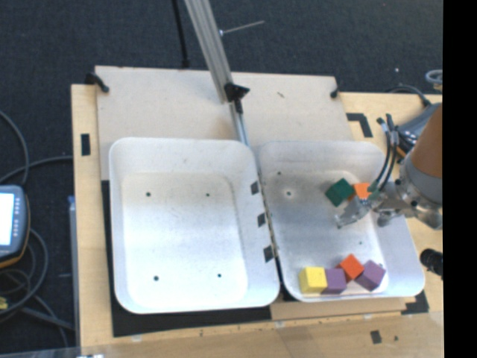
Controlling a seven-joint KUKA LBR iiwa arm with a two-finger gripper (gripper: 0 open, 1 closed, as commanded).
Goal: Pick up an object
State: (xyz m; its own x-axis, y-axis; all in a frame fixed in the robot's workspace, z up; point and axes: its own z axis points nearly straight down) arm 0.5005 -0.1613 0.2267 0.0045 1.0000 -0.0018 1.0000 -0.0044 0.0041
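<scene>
In the right bin [298,162] a green block [340,192] lies near the middle, with a small orange block [361,190] touching its right side. My gripper [352,213] hangs just below and right of the green block, low over the bin floor; nothing shows between its fingers. Along the bin's front edge sit a yellow block [314,278], a purple block [335,280], an orange block [352,265] and another purple block [370,274].
The left bin [186,222] stands beside the right one. A slanted metal rail [212,43] rises behind the bins. The arm [421,177] enters from the right edge, with cables. A screen device [11,218] lies off the bench at left.
</scene>
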